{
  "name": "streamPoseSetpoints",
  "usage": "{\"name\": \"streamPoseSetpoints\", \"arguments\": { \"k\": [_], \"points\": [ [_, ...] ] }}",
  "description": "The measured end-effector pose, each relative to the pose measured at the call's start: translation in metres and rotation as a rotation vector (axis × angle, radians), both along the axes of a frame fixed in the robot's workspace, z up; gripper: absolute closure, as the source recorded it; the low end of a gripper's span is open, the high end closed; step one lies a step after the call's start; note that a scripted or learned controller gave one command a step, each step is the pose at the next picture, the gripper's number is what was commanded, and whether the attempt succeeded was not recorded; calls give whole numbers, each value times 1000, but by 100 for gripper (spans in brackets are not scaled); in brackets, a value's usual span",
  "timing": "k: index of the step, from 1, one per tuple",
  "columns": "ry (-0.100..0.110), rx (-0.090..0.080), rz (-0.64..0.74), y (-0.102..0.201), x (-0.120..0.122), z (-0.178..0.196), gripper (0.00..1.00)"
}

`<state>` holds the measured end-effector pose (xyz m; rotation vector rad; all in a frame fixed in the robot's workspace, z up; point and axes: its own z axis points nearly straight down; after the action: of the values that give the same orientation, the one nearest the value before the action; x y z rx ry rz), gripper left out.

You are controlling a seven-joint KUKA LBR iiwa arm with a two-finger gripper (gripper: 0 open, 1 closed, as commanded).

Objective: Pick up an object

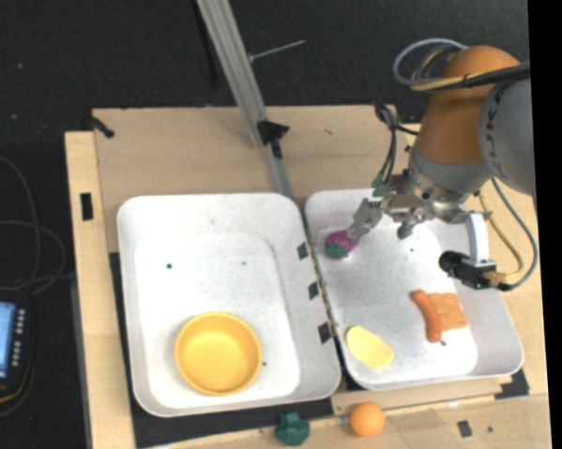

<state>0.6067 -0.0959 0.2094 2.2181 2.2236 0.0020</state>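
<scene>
Grey arm's fingers (pixel 386 219) spread wide — apart from the purple-green object (pixel 338 243) — over the right bin (pixel 499 344).

The arm's fingers (pixel 386 218) hang over the right bin (pixel 499 348), near a purple object (pixel 339 243) (green-tipped).

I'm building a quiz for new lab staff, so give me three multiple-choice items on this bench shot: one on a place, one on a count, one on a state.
1. Where is the yellow bowl?
A. left bin
B. right bin
C. on the bench in front of the bins

2. How many loose things lie on the bench in front of the bins?
A. none
B. two
C. four

3. The hand is
A. over the left bin
B. over the right bin
C. off the bench

Key:
1 A, it sits in the left bin's near corner.
2 B, an orange ball and a green piece.
3 B, it hangs over the right bin, beside a purple-and-green object.
</scene>
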Motion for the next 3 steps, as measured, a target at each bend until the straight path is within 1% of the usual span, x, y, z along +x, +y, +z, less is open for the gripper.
{"name": "streamPoseSetpoints", "arguments": {
  "k": [1,2,3],
  "points": [
    [0,0,-1,0,0,0,0],
    [6,-1,-3,-1,-9,-59,0],
    [6,-1,-4,-2,-10,-112,0]
  ]
}}
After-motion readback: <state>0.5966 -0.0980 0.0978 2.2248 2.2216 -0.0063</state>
